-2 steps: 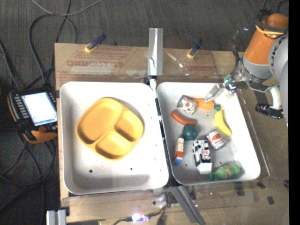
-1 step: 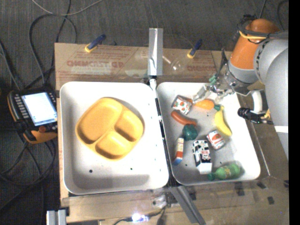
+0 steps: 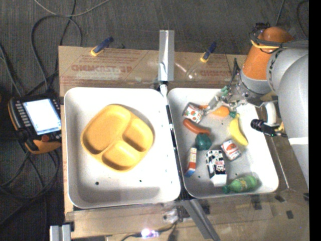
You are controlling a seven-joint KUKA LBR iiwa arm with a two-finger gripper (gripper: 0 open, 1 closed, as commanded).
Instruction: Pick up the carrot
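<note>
The carrot (image 3: pixel 219 112), a short orange piece, lies near the back of the right bin (image 3: pixel 273 162). It sits between a small red-and-white carton (image 3: pixel 192 113) and the top end of a banana (image 3: pixel 238 132). My gripper (image 3: pixel 219 102) reaches in from the right and hangs low right over the carrot's back edge, touching it or nearly so. The wrist and its orange band (image 3: pixel 256 64) are behind it to the right.
The right bin also holds a red sausage (image 3: pixel 196 127), a dark green item (image 3: pixel 203 142), a red can (image 3: pixel 230 148), a cow-patterned carton (image 3: pixel 216 163), a small white bottle (image 3: pixel 191 161) and a green bottle (image 3: pixel 243 183). A yellow divided plate (image 3: pixel 118 136) lies in the left bin (image 3: pixel 80 185).
</note>
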